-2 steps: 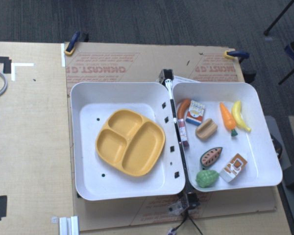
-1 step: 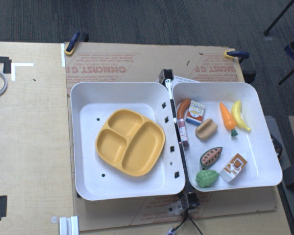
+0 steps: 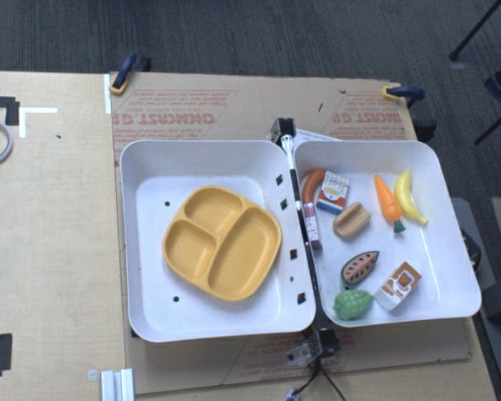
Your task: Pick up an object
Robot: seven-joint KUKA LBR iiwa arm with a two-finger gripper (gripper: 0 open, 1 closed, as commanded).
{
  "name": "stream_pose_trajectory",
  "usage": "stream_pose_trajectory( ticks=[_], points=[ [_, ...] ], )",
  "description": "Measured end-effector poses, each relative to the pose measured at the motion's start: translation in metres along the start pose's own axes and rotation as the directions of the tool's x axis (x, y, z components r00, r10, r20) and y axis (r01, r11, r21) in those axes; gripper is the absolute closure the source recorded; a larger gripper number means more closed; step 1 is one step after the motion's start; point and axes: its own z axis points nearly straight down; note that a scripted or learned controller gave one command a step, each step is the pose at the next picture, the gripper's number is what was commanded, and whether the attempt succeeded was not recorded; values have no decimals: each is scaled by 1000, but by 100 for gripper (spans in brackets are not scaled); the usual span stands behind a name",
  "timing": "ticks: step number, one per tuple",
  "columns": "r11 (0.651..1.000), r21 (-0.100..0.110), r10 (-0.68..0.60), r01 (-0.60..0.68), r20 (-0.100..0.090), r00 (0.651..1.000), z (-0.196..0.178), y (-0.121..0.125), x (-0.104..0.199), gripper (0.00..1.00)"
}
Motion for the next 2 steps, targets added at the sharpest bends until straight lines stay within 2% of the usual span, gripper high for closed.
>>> stream_pose_trajectory(
  ticks=[2],
  points=[
    [1000, -5, -4, 4, 6, 1000, -19, 3, -1, 100]
  ],
)
